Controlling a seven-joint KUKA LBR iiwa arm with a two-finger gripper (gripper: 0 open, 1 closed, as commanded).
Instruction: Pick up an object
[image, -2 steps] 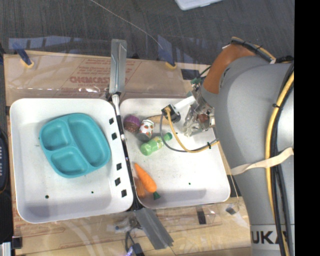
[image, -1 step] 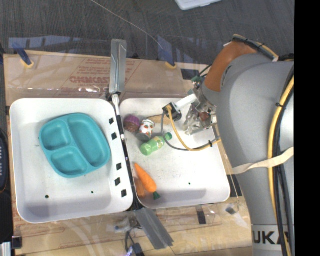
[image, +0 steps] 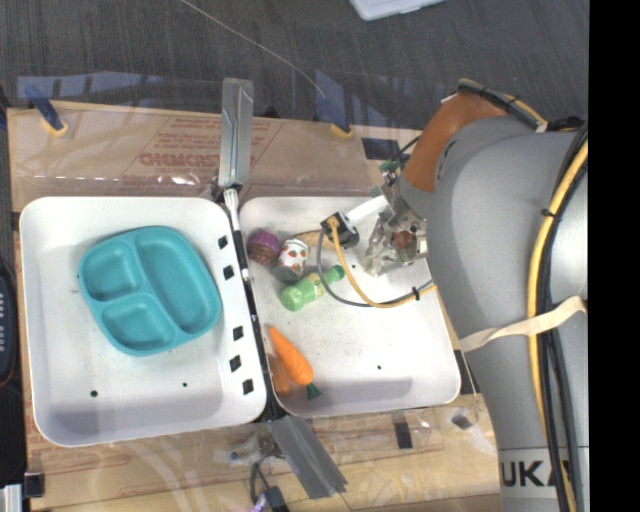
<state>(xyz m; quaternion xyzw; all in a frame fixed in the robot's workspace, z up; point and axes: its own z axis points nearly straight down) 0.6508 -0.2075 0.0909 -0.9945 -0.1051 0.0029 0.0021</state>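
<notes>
The right bin (image: 400, 350) holds several small objects. A purple round one (image: 264, 246) lies by the bin's left wall, with a white and red ball-like one (image: 292, 257) beside it. Just below them is a green one (image: 303, 292). An orange carrot (image: 291, 364) rests near the bin's front left corner. My gripper (image: 386, 252) hangs over the right bin's upper right part, well right of these objects. A small brown-red patch (image: 405, 240) shows at the gripper, and I cannot make out what it is.
The left bin (image: 60, 390) holds a teal divided plate (image: 150, 288). A yellow cable (image: 372, 300) loops from the gripper down over the right bin's floor. The bulky grey arm (image: 500, 250) covers the right bin's right edge.
</notes>
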